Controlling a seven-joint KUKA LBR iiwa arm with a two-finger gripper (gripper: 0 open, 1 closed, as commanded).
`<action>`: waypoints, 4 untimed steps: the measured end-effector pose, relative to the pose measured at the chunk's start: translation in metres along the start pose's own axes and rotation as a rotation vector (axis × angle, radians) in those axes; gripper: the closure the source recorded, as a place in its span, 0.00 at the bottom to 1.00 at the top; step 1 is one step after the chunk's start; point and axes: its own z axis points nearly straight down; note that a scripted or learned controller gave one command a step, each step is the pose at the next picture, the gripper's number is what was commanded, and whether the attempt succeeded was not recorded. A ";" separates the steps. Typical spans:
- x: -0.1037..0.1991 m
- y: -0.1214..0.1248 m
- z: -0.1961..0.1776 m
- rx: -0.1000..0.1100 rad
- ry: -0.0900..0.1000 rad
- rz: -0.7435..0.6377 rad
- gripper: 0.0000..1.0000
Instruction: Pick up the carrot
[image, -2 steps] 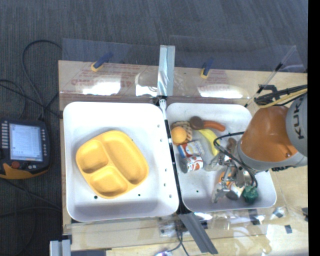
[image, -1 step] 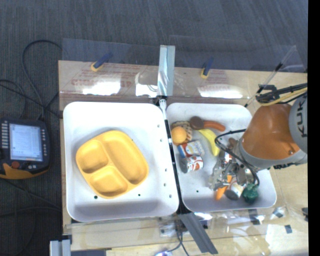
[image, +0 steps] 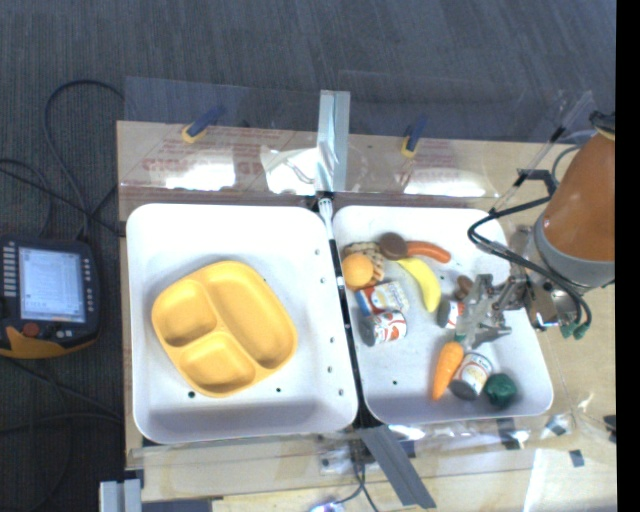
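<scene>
Hanging low over the right bin (image: 540, 395), the gripper (image: 483, 318) sits just above the leafy end of the carrot (image: 446, 368), which lies flat on the bin floor and slants down toward the near wall. Nothing orange shows between the fingers, so the pick looks not yet made — the carrot appears untouched, and the grasp and the lift are both left to do. Whether the tool is apart or together cannot be told; metal, cables and shadow blur into one grey mass there.

The carrot is crowded. A small can (image: 474, 375) lies touching its right side, and a dark green item (image: 500, 390) sits just beyond that, near the bin's corner. A closing grip from the right would likely catch the can first, so an approach across the carrot's free left side seems the safer bet.

Farther up the bin lie a banana (image: 427, 281), a red-orange sausage-like piece (image: 432, 251), a brown item (image: 392, 243), an orange (image: 358, 270) and a red-labelled can (image: 386, 320) — all apart from the carrot and no real obstacle. The left bin (image: 150, 400) bears a yellow divided plate (image: 222, 325). A teach pendant (image: 50, 290) rests on the floor at far left.
</scene>
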 end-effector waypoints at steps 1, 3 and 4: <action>-0.030 -0.055 -0.109 0.001 0.001 0.039 1.00; 0.006 -0.038 0.058 -0.004 0.020 0.293 0.00; -0.018 0.000 0.161 0.001 -0.004 0.412 0.00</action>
